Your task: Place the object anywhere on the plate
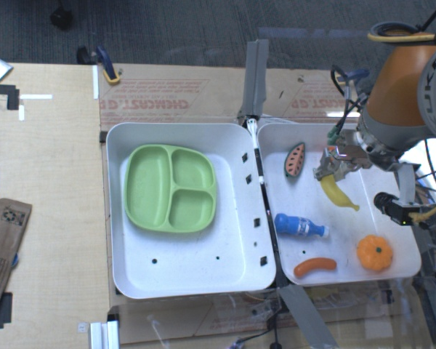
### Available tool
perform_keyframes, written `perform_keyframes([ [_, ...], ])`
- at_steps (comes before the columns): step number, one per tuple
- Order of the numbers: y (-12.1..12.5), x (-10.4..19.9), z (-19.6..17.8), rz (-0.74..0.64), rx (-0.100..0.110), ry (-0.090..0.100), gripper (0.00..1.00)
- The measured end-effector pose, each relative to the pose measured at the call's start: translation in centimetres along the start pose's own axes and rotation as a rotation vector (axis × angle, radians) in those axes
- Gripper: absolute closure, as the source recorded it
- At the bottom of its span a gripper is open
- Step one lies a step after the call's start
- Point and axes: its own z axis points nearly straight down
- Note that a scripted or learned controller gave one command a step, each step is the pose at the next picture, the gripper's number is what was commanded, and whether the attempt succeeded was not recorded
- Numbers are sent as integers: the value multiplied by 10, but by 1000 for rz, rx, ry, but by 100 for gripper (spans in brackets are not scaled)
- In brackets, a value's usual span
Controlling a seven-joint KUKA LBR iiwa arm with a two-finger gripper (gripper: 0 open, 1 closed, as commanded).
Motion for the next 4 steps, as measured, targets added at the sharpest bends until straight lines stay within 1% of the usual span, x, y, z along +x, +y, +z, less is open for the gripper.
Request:
perform_keyframes([
  [1,58,30,11,-237,-2,0,100],
  [2,58,30,11,-237,-2,0,0],
  [3,59,29,6,-238,2,-2,100],
  [4,90,59,10,-410,-5,-1,100],
])
